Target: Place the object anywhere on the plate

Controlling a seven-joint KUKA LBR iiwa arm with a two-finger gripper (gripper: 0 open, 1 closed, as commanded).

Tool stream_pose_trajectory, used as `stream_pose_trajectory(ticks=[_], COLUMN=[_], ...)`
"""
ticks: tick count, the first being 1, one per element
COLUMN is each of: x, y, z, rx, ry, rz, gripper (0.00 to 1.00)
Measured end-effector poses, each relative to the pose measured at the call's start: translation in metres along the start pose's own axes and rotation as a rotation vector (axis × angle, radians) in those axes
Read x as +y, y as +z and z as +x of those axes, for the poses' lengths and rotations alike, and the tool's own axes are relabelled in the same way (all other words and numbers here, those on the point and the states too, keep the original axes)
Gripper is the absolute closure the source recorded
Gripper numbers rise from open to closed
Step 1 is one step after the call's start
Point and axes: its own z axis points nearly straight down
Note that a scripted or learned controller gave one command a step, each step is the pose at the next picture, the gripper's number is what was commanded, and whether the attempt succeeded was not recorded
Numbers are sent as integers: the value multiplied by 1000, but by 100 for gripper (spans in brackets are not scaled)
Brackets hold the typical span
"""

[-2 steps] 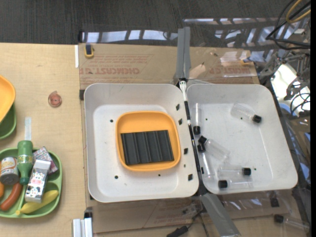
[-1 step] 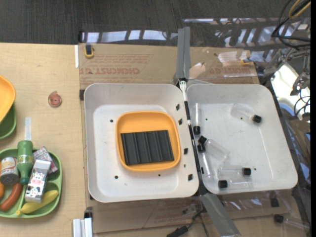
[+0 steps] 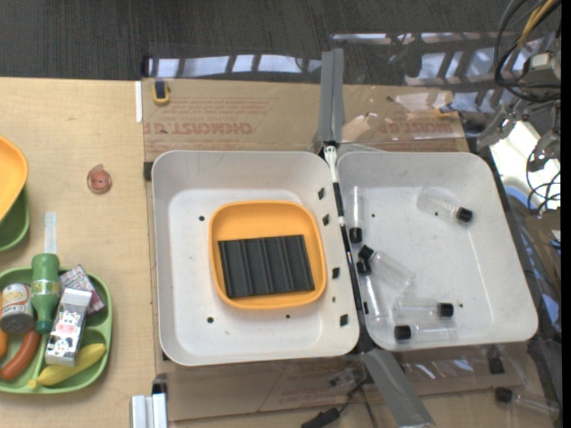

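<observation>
Lying flat on the orange square plastic plate (image 3: 268,215) is the dark grey ribbed rectangular slab (image 3: 268,267), which covers most of the plate's middle and near part. Its long axis runs left to right, close to parallel with the near edge of the bin and tilted only slightly. Its grooves run crosswise, from the far side toward the near side. The plate sits in the middle of the left shallow white bin (image 3: 183,266), with bare white floor all round it.

The right shallow white bin (image 3: 486,266) holds several clear plastic vials with black caps. One vial (image 3: 442,203) lies toward the far right corner. Another (image 3: 382,267) lies near the left wall, and two more (image 3: 419,310) lie by the near edge.

Both bins rest on brown cardboard (image 3: 223,119) on the counter. At the counter's near left corner a green compartment tray (image 3: 96,350) carries toy food, including a green bottle (image 3: 45,288). An orange bowl (image 3: 9,181) sits at the left edge, and a small pink round piece (image 3: 100,179) lies near it.

Whether the hand is spread or pressed together cannot be told.
</observation>
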Motion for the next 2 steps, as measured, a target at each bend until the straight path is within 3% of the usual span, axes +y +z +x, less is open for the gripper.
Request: stream_pose_trajectory(ticks=[1, 2], x=[0, 0], y=[12, 0], z=[0, 0], rx=[-1, -1], ry=[-308, -590], rz=[-1, 0], gripper=[0, 0])
